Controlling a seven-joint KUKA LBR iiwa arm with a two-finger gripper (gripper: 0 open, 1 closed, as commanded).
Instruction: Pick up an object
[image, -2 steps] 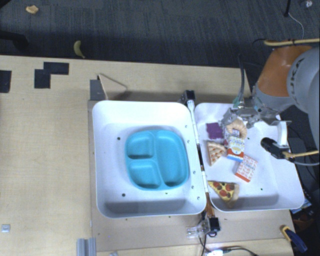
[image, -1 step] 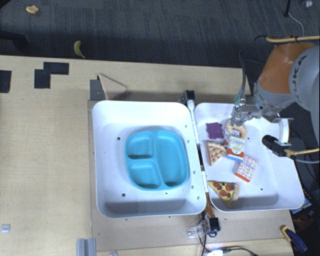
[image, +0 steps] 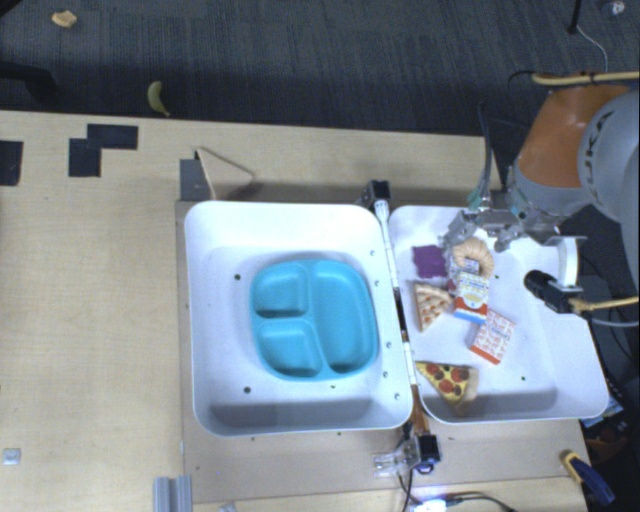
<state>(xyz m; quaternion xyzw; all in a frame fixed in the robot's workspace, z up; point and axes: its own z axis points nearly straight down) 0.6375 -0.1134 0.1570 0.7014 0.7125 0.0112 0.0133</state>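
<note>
The right white bin (image: 560, 385) holds several toy foods. A tan bagel (image: 470, 257) lies near its back, with a purple block (image: 428, 261) to its left. A small blue-and-white carton (image: 472, 291) sits just in front of the bagel, and a red-and-white carton (image: 491, 338) lies further forward. One pizza slice (image: 430, 303) lies by the bin's left wall. A second, pepperoni slice (image: 447, 380) rests at the front left. My gripper (image: 483, 232) hangs just above the back of the bagel, fingers spread open with nothing held between them.
The left white bin (image: 205, 300) holds a blue divided tray (image: 312, 318). A raised divider (image: 392, 290) separates the two bins. The arm reaches in over the right bin's back right corner. The wooden bench (image: 90, 330) stretches to the left.
</note>
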